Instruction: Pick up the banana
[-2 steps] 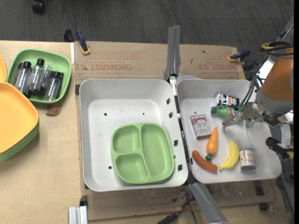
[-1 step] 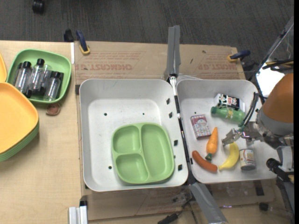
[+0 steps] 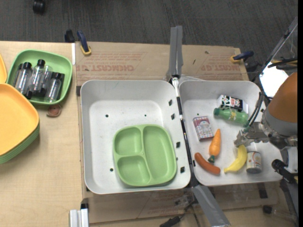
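- Gripper [image 3: 247, 137] low in the right bin [image 3: 208, 86], just above the banana's upper tip; open or closed, cannot tell.
- Banana [image 3: 237, 160] directly below the tool, curving down-left, a can [image 3: 254, 161] touching or just beside its right flank.
- Likely light, firm plastic, smooth and a bit slippery; best pinched across the thick middle, away from the can.
- Carrot [image 3: 215, 144] left, sausage [image 3: 207, 164] farther down-left, bottle [image 3: 231, 114] beyond.

1 fixed camera looks down at a slant on the 2 bins [image 3: 90, 126], set fairly high.
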Motion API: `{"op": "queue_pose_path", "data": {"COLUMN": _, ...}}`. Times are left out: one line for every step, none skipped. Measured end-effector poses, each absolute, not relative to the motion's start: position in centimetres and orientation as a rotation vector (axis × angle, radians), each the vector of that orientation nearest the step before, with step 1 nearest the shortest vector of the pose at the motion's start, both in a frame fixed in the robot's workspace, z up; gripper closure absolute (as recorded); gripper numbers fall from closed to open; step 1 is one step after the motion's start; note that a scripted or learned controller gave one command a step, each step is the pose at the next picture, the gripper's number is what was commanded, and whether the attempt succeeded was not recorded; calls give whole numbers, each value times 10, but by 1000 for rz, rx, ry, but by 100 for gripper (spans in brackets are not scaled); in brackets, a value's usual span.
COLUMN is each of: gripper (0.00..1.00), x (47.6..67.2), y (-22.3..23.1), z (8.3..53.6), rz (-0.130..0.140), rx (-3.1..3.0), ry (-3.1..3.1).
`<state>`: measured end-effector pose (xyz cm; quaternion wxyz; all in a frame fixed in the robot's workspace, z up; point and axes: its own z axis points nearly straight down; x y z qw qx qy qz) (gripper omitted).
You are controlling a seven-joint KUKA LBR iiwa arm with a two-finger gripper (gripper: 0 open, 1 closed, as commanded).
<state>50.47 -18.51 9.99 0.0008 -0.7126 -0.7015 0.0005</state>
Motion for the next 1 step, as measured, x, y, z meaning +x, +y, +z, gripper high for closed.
{"op": "queue_pose_path", "data": {"gripper": 100, "x": 540, "y": -153, "z": 185, "rz": 3, "rx": -2211, "ry": -2232}}
